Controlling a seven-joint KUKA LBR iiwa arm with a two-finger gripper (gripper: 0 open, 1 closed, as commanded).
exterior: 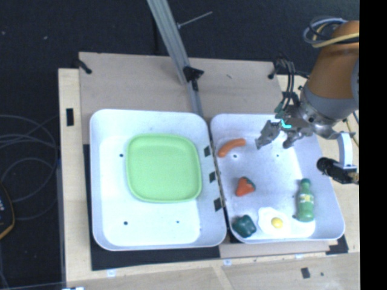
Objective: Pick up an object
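Observation:
My gripper (278, 139) hangs open over the upper part of the right bin (331, 193), with nothing between its fingers. An orange sausage-shaped toy (231, 146) lies to its left, near the bin's top left corner. Below it, mid-bin, sits a red-orange carrot-like piece (244, 186). A green bottle (305, 200) stands at the right side. A fried-egg toy (275, 222) and a dark green piece (244, 225) lie along the front edge.
The left bin (109, 216) holds a light green square plate (164, 167). A grey metal pole (172, 35) slants down from the top to the gap between the bins. Black clips (213, 177) sit on the divider.

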